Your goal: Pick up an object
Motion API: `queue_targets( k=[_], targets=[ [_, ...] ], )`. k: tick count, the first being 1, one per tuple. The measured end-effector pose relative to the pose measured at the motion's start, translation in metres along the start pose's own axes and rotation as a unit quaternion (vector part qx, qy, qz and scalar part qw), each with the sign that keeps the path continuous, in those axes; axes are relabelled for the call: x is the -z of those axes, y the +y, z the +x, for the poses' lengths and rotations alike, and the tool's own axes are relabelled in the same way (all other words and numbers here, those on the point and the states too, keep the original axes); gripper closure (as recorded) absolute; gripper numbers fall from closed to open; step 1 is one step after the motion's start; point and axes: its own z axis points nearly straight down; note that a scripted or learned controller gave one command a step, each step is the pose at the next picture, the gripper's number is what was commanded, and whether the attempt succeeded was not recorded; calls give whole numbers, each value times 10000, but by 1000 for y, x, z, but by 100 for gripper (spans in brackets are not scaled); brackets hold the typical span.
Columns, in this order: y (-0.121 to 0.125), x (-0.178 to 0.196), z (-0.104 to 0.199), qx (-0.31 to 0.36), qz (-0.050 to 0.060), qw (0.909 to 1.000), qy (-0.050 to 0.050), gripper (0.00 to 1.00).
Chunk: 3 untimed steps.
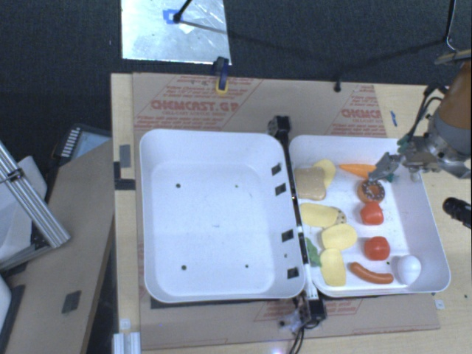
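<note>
The right white bin [428, 220] holds several toy foods. Among them are an orange carrot [358, 170], a round brown donut-like piece [371, 191], two red pieces [372, 213] [377, 248], a white egg [407, 268], a sausage [371, 274], a bread slice [310, 184] and yellow pieces [321, 214] [332, 267]. My gripper [385, 168] hangs over the bin's far right part, just above the donut-like piece and right of the carrot's tip. I see nothing held in it.
The left white bin [214, 212] adjoins the right one along a black-clipped divider [289, 198]. A shiny metal sheet [175, 19] lies beyond the bench, with a blue-yellow clamp [221, 76] at the bench's far edge. An aluminium rail [29, 205] stands at far left.
</note>
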Motion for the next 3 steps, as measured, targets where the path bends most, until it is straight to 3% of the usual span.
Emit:
queue_targets(
  k=[1,2,3],
  targets=[
    [-38,-125,46,-8,18,10000,13,0],
    [-34,-107,44,-9,-39,10000,3,100],
    [31,-120,-9,8,-22,10000,19,100]
  ],
)
